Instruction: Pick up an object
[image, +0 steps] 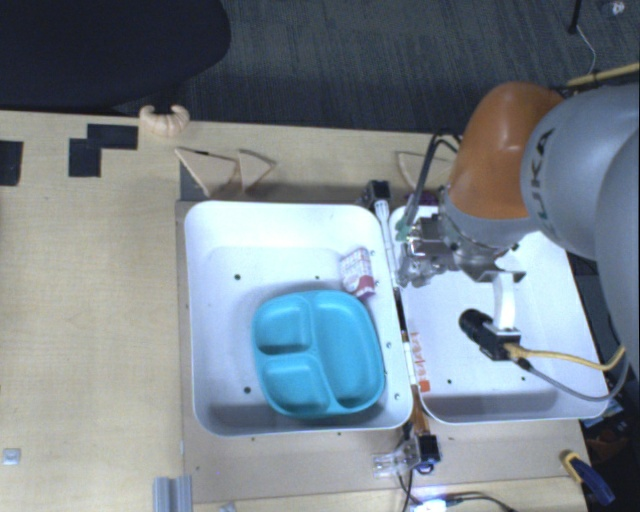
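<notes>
A small clip with wiring (418, 452) sits on the tabletop (90, 320) at the near edge, just below the seam between two white bins. In the left bin (212, 300), a blue three-part plate (318, 350) lies flat, nearer the camera than the fingers (408, 268) and to their left, its one large compartment on the side toward them. Beyond the plate, a white-and-red packet (357, 271) lies just left of the fingers, across the shared rim, its long axis running near to far with a slight tilt. The fingers hang at the right bin (545, 290), hard against that rim; whether they are open or closed cannot be told. Behind them rises the grey arm (590, 170) with its orange band, and pale wooden brackets (225, 168) stand past the bins.
</notes>
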